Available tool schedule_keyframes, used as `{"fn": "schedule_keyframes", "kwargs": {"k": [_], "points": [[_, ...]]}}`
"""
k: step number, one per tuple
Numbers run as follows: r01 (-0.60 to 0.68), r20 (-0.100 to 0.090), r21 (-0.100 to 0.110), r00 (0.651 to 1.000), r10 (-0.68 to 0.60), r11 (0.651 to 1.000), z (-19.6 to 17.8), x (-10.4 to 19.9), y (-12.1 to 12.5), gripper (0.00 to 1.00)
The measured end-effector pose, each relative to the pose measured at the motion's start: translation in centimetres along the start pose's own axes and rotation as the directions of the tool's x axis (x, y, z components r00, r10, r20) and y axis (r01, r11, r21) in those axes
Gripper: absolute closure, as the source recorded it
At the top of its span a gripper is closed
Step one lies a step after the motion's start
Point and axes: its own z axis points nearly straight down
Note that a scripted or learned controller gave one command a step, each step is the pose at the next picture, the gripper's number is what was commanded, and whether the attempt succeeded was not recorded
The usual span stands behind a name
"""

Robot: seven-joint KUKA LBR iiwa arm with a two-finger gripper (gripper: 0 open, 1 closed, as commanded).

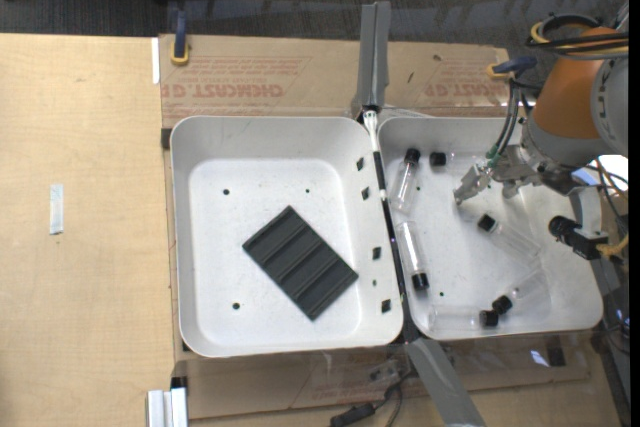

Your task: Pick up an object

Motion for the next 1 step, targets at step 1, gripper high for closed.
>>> {"fn": "schedule_keyframes", "kwargs": {"k": [1], "points": [[0.031,-0.001,0.001,1.000,-0.031,1.000,0.05,0.20,-5.94,0.00]]}}
